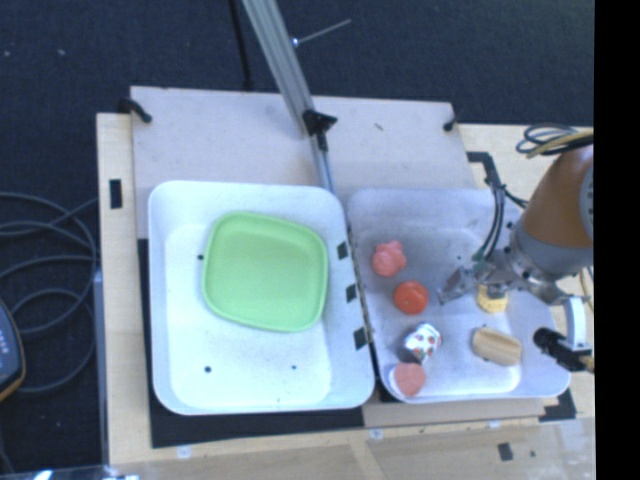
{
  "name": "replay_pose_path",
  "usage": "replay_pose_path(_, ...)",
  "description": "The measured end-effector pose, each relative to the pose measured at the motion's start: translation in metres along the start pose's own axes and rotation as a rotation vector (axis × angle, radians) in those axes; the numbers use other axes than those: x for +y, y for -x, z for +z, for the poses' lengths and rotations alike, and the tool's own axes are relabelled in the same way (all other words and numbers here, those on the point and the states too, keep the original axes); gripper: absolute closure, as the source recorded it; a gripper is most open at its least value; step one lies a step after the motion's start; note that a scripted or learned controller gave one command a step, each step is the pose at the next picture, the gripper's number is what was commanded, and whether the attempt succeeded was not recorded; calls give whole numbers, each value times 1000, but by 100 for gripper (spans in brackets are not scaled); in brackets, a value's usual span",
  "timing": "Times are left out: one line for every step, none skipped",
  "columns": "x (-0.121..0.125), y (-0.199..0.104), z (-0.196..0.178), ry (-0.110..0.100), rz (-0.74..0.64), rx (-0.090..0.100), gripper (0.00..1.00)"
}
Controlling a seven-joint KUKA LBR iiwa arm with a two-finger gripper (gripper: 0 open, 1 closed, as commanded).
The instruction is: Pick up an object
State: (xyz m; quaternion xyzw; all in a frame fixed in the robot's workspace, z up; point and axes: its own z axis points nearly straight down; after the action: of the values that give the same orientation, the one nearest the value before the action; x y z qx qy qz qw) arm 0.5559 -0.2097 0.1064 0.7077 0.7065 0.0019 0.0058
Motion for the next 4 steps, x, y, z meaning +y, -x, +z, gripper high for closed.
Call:
replay_pose_path(-1,-2,-7,-4,-1,4,100)
replay_pose_path(3,-2,-70,-4,-2,4,100)
replay_pose_path(4,-1,-95,-8,-2,5,100)
replay_pose_path(-7,-51,-112,-9,-5,6,100)
